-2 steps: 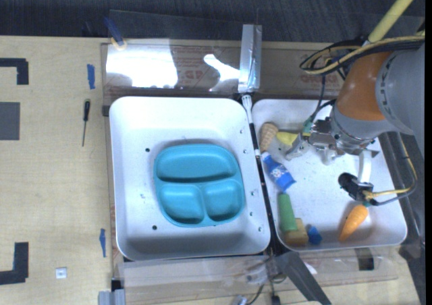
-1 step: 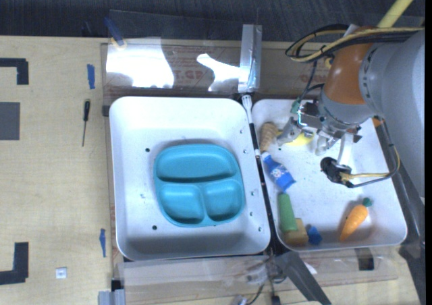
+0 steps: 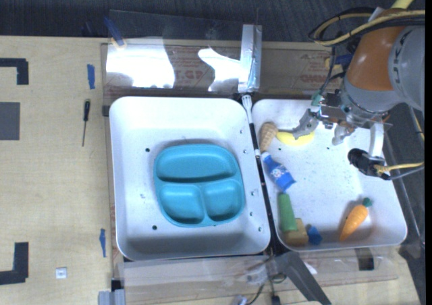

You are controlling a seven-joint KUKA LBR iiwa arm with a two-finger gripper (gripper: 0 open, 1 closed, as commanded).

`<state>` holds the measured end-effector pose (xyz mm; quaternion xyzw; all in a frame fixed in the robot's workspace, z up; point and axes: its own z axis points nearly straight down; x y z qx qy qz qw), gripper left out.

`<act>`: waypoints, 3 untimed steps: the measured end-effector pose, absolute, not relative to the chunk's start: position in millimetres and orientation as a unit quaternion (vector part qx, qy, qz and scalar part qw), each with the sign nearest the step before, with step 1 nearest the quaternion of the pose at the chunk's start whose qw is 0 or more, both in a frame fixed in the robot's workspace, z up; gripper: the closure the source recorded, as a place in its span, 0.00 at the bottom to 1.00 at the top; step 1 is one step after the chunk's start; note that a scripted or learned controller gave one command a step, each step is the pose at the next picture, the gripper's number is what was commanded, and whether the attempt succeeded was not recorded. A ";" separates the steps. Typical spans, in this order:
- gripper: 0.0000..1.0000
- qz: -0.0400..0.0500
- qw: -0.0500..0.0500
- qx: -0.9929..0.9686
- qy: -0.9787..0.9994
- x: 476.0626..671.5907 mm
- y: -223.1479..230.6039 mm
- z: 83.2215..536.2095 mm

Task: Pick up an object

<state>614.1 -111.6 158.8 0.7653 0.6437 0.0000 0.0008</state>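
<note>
Gripper (image 3: 324,123) over right bin (image 3: 391,233) far edge, jaws spread, just beside half-hidden yellow banana (image 3: 297,137); nothing gripped.

Bench (image 3: 47,182): light wood top, 2 white bins side by side.
Left bin (image 3: 128,118) and right bin (image 3: 388,219) touch along their inner edges. Black screwdriver (image 3: 86,113) lies on bare wood left of the bins. Black corner marks (image 3: 17,71) near the left edge, blue tape strips (image 3: 90,75) by the left bin.
</note>
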 end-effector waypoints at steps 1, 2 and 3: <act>0.00 0.001 0.001 0.775 0.632 667.7 -137.8 87.0; 0.00 -0.001 0.000 0.785 0.619 665.9 -177.9 84.5; 0.00 -0.001 0.001 0.782 0.623 666.5 -182.2 84.6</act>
